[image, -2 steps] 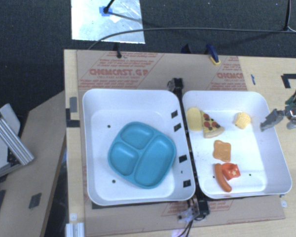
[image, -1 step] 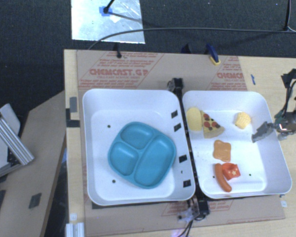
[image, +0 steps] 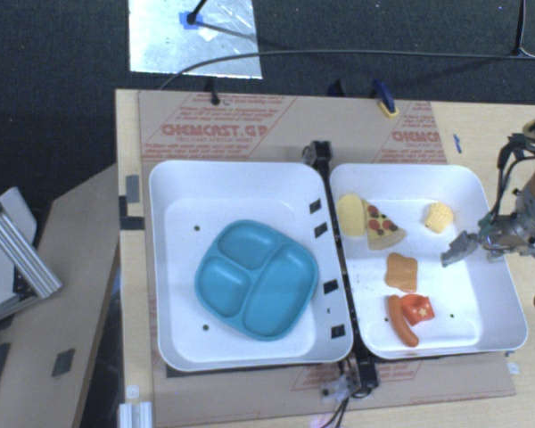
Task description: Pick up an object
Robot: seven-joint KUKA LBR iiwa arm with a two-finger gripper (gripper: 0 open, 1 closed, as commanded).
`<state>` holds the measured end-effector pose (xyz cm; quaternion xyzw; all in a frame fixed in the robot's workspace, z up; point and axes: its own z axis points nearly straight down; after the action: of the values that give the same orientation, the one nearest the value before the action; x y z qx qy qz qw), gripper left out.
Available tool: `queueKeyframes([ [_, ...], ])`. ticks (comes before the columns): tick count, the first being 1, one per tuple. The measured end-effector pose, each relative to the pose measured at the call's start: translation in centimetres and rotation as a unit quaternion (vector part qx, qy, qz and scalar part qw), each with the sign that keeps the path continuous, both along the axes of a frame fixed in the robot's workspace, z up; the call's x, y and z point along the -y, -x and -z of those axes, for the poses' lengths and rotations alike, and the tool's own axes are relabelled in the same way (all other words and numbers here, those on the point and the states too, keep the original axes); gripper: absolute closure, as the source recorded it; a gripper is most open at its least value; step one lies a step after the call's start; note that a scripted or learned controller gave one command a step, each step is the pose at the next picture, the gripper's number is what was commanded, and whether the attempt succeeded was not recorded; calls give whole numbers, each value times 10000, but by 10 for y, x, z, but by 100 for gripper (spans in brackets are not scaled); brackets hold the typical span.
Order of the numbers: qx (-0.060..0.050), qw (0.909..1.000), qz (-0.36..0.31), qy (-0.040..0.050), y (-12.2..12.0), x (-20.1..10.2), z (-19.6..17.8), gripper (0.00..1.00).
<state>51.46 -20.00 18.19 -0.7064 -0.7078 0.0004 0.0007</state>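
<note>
My bench is a flat light-brown wooden top (image: 129, 266). A big sheet of brown cardboard with red letters (image: 250, 123) lies on it. Two shallow white plastic bins sit side by side on the cardboard, the left bin (image: 174, 230) touching the right bin (image: 490, 328) along a black middle strip (image: 334, 257).

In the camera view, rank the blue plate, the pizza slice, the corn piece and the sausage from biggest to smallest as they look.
1. Blue plate, by far the largest.
2. Pizza slice and sausage: they look about alike, too close to rank.
3. Corn piece, the smallest.
</note>
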Motion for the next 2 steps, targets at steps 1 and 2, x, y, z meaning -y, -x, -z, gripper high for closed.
queueKeyframes([
  [1,-3,10000,-5,-4,-5,-10,54,0],
  [2,29,10000,2,12,-7,-8,40,100],
])
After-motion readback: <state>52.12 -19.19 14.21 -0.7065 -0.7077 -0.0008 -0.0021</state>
